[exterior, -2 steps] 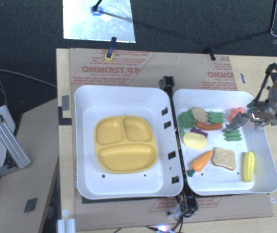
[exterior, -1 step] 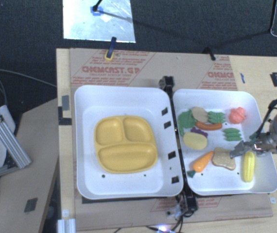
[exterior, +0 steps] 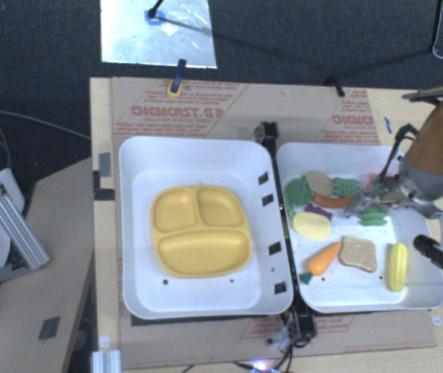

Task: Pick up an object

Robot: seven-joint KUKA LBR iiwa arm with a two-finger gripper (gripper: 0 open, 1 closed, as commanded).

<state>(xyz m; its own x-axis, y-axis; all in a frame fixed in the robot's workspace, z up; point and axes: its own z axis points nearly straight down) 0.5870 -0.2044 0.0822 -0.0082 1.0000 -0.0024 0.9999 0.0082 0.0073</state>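
Toy food, any piece of which would have served as the object to pick, lay heaped in the right bin (exterior: 436,290), and the gripper (exterior: 365,202) was down among it at the upper middle of the pile. Whether its jaws were open or shut could not be told; metal and toys blurred together there. Just beside the tip lay a green piece (exterior: 374,218) and a red-orange sausage-like piece (exterior: 330,201), with leafy greens (exterior: 298,190) further left. Below them sat a pale yellow oval (exterior: 312,224), a carrot (exterior: 324,258), a bread slice (exterior: 358,253) and a corn cob (exterior: 397,266), spread apart enough to suit a grasp. The arm (exterior: 439,150) leaned in from the right, probably to reach the crowded cluster. The left bin (exterior: 132,224) held a yellow divided plate (exterior: 200,231), well apart from the action.
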